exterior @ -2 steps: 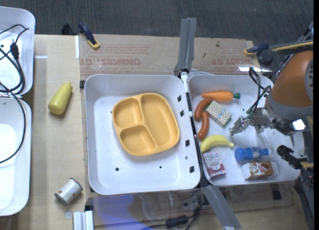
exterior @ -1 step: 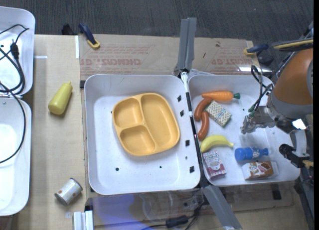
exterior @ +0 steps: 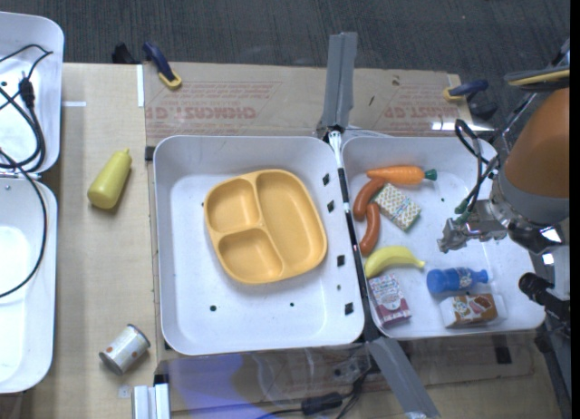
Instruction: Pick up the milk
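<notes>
A milk carton [exterior: 390, 298] lies flat on its side at the near edge of the right bin [exterior: 412, 146], close to the divider between the two bins, its printed face up. It sits just below a banana [exterior: 393, 260] and apart from a blue bottle [exterior: 456, 279] and a small brown-and-white packet [exterior: 471, 310] to its right, so a straight descent onto it looks open from above.

The gripper [exterior: 456, 234] hovers over the middle of the same bin, above the blue bottle and well right of the carton. Whether its fingers are apart or closed cannot be told at this slant; nothing is seen between them. By the look of it, the arm would have to travel toward the divider and the near rim before lowering onto the milk, and the banana's closeness may make a clean grasp awkward.

Farther back in the right bin lie two sausages [exterior: 366, 211], a speckled box [exterior: 399, 206] and a carrot [exterior: 397, 174]. The left bin [exterior: 181, 254] holds a yellow divided plate [exterior: 265, 225] near its centre.

Outside the bins, a tin can [exterior: 124, 347] lies on its side on the bench [exterior: 100, 272], with a yellow mustard bottle [exterior: 110, 180] farther back.
</notes>
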{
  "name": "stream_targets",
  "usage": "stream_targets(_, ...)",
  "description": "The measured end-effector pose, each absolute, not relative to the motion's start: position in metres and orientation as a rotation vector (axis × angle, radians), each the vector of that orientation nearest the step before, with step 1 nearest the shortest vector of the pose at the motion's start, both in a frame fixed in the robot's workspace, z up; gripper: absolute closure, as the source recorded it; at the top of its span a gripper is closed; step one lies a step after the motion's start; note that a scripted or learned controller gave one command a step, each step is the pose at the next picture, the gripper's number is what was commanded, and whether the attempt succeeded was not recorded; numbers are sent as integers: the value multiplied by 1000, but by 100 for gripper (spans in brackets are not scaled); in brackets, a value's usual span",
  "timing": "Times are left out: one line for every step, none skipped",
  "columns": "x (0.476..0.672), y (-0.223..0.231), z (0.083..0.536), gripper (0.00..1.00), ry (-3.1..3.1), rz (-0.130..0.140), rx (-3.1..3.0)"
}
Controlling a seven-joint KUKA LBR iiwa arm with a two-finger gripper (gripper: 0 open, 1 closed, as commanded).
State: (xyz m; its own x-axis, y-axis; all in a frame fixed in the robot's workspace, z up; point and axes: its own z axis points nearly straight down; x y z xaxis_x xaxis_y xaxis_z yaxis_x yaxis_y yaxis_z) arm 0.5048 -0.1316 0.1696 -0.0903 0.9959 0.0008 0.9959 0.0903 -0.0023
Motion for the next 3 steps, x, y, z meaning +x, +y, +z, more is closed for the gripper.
stream_targets(526,-115,123,100,-2672,2,-1647)
stream_targets(485,-53,191,100,-2383,2,-2046)
stream_targets(478,1,201,100,-2778,2,-1464)
